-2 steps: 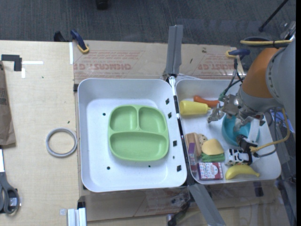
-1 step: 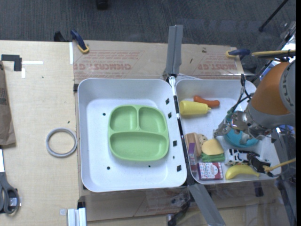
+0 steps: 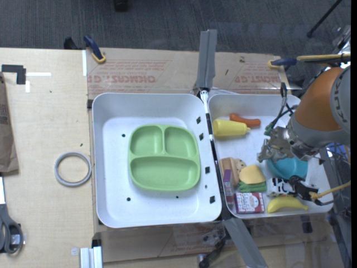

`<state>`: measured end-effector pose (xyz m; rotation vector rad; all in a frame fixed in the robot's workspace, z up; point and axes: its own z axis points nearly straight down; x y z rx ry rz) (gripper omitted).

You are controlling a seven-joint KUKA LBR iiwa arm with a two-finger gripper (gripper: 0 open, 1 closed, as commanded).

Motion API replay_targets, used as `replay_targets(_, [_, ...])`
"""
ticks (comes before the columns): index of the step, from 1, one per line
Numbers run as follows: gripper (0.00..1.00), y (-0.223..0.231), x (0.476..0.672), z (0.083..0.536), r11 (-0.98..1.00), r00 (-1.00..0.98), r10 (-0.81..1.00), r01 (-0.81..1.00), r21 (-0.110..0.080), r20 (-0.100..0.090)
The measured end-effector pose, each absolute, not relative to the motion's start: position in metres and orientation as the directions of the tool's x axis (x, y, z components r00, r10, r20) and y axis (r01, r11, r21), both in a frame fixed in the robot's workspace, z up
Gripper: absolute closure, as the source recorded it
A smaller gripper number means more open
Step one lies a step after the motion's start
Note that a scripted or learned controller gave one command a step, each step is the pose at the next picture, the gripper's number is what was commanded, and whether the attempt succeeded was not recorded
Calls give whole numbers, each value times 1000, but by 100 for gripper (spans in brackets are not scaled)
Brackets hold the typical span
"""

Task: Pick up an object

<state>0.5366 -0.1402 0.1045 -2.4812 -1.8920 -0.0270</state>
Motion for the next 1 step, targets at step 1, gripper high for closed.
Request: replay_targets(1, [100, -148, 510, 162, -339, 339, 941, 941, -3, 6])
